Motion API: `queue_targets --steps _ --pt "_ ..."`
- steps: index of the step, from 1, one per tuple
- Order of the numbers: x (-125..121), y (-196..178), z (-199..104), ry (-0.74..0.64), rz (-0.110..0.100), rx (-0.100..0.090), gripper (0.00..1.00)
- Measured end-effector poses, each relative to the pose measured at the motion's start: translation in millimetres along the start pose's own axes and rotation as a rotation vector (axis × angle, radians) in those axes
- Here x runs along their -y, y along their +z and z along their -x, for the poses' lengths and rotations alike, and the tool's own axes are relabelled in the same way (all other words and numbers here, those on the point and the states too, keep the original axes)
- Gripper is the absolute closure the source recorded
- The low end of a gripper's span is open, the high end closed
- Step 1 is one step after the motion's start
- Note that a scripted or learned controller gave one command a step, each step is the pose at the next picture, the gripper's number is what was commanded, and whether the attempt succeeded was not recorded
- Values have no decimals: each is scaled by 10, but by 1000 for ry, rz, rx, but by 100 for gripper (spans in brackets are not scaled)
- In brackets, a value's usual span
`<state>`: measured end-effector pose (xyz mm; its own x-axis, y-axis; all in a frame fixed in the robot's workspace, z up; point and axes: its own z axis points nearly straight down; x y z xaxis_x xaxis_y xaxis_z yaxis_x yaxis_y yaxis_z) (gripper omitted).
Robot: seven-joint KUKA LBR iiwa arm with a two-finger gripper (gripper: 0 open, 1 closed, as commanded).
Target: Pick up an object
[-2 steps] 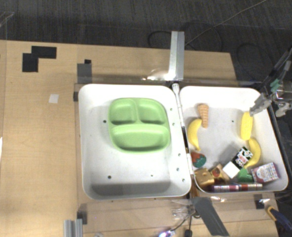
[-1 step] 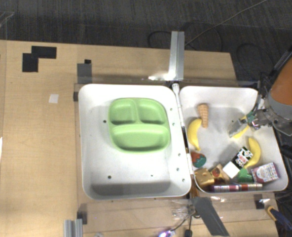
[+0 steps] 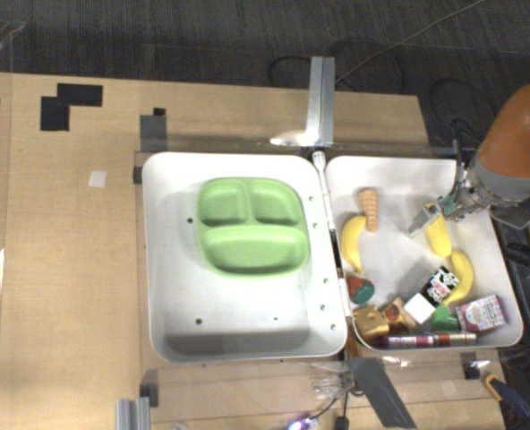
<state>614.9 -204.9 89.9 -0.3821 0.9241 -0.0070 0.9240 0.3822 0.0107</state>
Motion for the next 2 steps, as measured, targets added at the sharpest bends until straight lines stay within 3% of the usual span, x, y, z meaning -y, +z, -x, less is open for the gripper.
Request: queue_targets --steps 1,2 --pt "-35 -135 4 0 9 3 100" --pt "-312 -1037 -251 58 -3 -2 100"
